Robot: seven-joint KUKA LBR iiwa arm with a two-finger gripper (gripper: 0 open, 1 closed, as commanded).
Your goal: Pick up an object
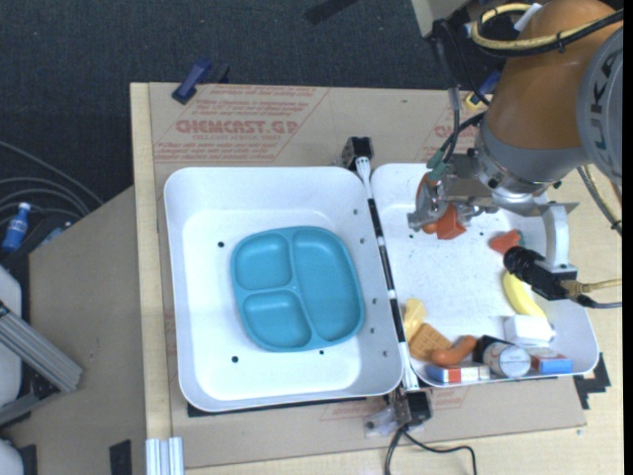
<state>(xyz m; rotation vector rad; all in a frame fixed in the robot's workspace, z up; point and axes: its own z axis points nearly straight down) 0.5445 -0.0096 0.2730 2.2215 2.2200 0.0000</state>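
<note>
My gripper (441,216) hangs over the far left part of the right bin (584,336). A small red-orange object (449,227) sits between its metal fingers (422,209), which are shut on it. The arm hides the object's upper part. Loose in the same bin are a small red piece (505,240), a yellow banana (521,294), a white block (530,328), tan and orange toy foods (435,341), a round can (512,362) and a blue item (555,365).
The left bin (188,265) holds a blue divided plate (296,287). A black divider rail (381,255) runs between the bins. Most loose things crowd the right bin's near edge. A blue clip (192,82) lies on the cardboard behind the bins.
</note>
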